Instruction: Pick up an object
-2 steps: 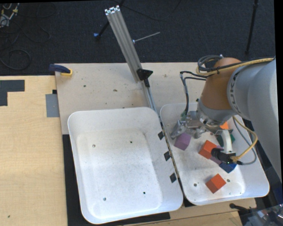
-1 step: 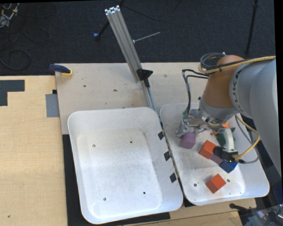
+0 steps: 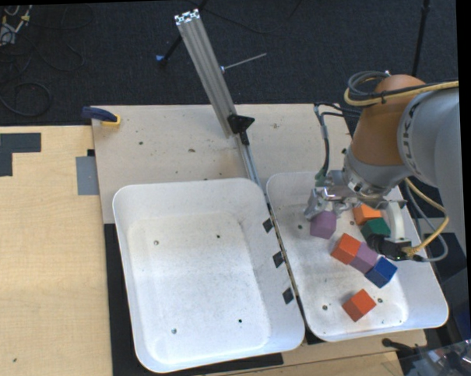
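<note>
My gripper (image 3: 324,207) hangs over the upper middle of the right bin (image 3: 318,296), reaching in from the right. A purple block (image 3: 323,225) sits directly under its tip, touching or nearly touching it; whether it is gripped is hidden by the wrist. To the right lie more blocks: an orange one (image 3: 367,213), a green one (image 3: 375,227), a red-orange one (image 3: 346,248), a lilac one (image 3: 366,257) and a blue one (image 3: 382,272). One more orange block (image 3: 359,304) rests near the bin's front.
The left bin (image 3: 143,203) stands beside the right one, with black clips (image 3: 276,258) along the shared rim. A slanted aluminium bar (image 3: 211,71) rises behind the bins. Cables (image 3: 413,249) loop at the arm's right side.
</note>
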Available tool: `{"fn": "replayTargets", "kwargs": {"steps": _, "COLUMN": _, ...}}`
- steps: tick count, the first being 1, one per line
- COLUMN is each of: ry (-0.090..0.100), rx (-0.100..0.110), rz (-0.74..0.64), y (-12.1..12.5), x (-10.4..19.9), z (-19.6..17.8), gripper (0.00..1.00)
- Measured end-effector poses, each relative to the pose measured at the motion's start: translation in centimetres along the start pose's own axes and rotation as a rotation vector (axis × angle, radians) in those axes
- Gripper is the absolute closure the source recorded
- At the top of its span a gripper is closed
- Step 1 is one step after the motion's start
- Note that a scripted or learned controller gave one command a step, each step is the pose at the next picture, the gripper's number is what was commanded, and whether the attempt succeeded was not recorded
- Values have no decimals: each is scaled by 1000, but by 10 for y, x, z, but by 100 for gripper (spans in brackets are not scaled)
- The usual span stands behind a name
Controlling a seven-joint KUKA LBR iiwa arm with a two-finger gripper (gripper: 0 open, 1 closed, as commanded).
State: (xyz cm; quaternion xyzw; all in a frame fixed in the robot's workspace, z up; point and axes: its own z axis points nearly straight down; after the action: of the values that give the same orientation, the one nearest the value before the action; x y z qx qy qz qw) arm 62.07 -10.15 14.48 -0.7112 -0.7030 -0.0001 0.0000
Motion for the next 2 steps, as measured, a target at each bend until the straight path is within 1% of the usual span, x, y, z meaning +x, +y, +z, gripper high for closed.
{"fn": "replayTargets", "kwargs": {"steps": 1, "ry": 0, "rx": -2, "rz": -3, "y": -9, "x": 2, "z": -52, "gripper": 100}}
{"fn": "replayTargets", "kwargs": {"steps": 2, "ry": 0, "rx": 1, "rz": -3, "y": -9, "x": 0, "z": -68, "gripper": 100}}
